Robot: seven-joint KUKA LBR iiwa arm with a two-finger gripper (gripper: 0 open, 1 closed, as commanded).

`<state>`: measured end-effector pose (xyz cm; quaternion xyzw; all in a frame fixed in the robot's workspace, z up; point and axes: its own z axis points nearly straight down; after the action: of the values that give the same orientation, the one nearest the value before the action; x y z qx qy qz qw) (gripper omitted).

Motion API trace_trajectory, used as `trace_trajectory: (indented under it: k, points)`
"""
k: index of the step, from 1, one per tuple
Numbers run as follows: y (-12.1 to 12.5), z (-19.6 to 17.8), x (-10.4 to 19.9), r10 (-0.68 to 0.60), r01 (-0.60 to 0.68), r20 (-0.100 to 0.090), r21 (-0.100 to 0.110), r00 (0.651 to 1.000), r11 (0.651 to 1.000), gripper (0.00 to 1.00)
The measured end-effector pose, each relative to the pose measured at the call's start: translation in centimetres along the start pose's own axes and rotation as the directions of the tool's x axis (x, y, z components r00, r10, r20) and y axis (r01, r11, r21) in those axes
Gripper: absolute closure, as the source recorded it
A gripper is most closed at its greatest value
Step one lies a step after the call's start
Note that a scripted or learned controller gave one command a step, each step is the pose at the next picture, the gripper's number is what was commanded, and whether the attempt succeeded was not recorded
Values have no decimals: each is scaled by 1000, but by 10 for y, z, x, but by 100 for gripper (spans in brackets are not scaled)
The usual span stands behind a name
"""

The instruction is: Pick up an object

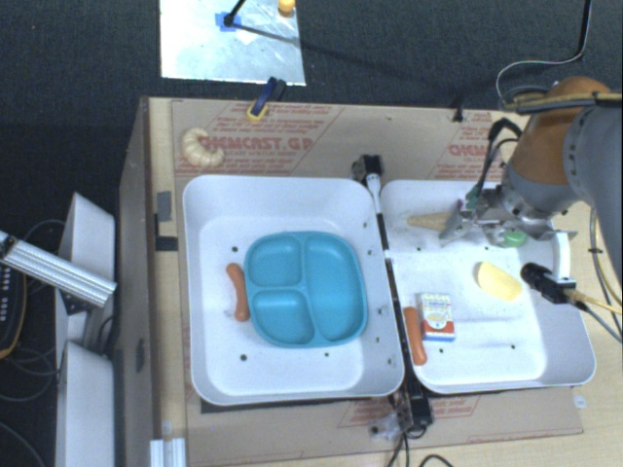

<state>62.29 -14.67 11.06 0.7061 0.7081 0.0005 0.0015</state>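
Note:
My gripper hangs low over the back of the right bin, coming in from the right. Its tip is right beside a flat beige piece that lies near the bin's back wall; I cannot tell if they touch. A yellow rounded lump lies in front of the gripper. Nearer the front stands a small white carton with red and blue print. An orange sausage lies along the bin's left wall.
The left bin holds a blue divided plate and a second orange sausage to its left. A black divider bar runs between the bins. Cardboard lies behind them.

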Motion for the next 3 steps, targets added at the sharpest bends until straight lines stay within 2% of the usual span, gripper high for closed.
trace_trajectory:
  k: [1, 2, 3]
  points:
    - [40, 27, -14, -4, 5, -9, 34, 1000, 999, 0]
    - [24, -14, -28, 0, 0, 0, -1, 1000, 1000, 0]
    - [47, 21, -59, -2, 2, 0, -7, 1000, 1000, 0]
